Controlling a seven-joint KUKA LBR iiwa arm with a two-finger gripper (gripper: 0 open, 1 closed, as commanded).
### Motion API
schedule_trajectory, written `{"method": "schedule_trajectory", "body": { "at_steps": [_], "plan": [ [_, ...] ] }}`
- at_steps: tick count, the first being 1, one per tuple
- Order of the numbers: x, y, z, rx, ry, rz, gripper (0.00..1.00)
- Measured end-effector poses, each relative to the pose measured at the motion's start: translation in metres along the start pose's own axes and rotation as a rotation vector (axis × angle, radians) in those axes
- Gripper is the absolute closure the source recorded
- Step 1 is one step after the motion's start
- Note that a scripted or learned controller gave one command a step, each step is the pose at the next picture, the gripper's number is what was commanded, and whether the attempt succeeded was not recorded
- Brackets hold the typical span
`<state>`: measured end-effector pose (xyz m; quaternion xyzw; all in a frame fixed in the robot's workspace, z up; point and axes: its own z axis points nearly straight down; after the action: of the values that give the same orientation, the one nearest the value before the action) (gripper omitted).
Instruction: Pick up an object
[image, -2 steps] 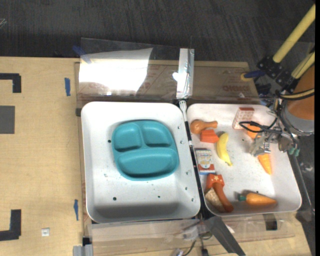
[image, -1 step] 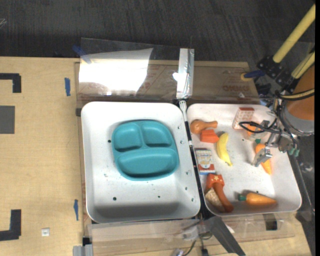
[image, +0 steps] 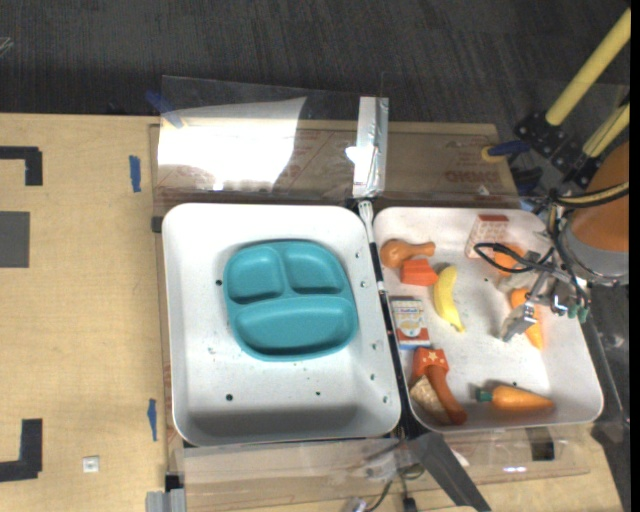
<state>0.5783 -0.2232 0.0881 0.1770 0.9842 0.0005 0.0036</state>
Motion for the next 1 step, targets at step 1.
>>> {"method": "schedule_trajectory", "body": {
  "at_steps": [1],
  "plan": [
    [-0.0043, 0.0008, -0.0145, 0.001, -0.017, -0.002, 1.0]
  ]
}}
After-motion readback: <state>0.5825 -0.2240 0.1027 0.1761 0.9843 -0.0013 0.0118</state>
